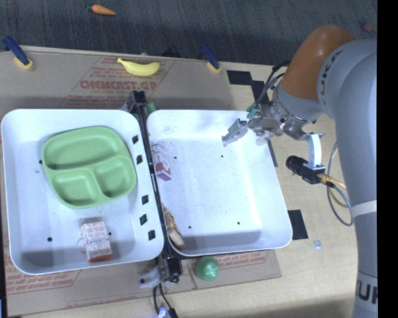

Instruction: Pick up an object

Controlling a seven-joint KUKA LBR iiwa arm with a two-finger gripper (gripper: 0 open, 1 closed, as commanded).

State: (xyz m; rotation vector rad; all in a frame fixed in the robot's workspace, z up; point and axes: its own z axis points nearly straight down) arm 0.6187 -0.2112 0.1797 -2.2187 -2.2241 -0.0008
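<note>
My gripper (235,132) hangs over the upper right part of the right bin (252,197), pointing left, with the grey arm and its orange band behind it. A small red and white wrapper (161,165) lies against that bin's left wall, well to the left of the gripper. A tan object (173,233) rests in the bin's lower left corner. In the left bin (16,197) a green divided plate (88,165) lies flat, and a small orange and white carton (95,239) sits below it.
A yellow banana (139,66) lies on the cardboard behind the bins. A green ball (207,267) sits in front of the right bin. Blue clamps (17,52) hold the cardboard's back edge. A black cable fitting (304,167) hangs beside the right bin.
</note>
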